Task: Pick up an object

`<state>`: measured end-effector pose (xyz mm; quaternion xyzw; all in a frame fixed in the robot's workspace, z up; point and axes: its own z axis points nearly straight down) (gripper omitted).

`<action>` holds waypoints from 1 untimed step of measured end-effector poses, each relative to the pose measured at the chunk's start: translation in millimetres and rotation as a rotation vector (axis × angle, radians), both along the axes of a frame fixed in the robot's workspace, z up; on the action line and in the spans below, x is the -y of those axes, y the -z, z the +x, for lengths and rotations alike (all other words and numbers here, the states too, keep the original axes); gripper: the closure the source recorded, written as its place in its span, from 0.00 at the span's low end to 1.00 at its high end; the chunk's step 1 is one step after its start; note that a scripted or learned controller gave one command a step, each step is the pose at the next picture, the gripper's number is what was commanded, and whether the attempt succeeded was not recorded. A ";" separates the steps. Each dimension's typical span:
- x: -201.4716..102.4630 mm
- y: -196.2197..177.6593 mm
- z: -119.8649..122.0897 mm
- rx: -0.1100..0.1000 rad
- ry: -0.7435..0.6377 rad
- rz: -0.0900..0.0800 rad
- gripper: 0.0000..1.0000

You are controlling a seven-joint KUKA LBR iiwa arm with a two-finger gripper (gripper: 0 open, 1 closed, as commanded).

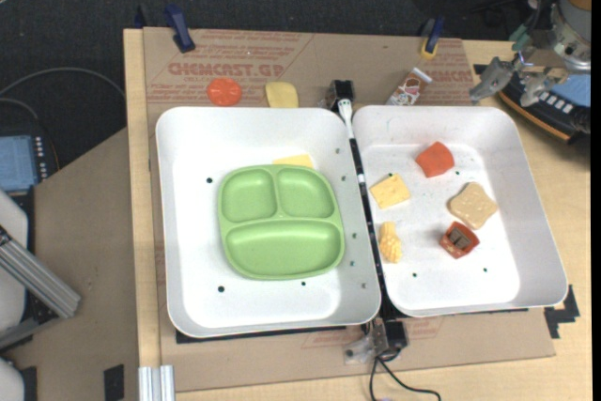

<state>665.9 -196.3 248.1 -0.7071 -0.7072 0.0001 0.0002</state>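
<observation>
Claw (508,73) hangs beyond right bin (535,202) rim, well apart.

Even overhead light — soft shadows, mild glare on white bins (178,202), slightly grainy.

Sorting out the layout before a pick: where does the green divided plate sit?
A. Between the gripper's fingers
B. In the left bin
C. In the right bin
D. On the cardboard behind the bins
B: the green divided plate lies flat inside the left bin, covering part of a yellow piece at its far edge.
</observation>
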 end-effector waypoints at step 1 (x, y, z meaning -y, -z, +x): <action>-8.3 113.8 -58.9 -0.015 0.002 0.005 0.00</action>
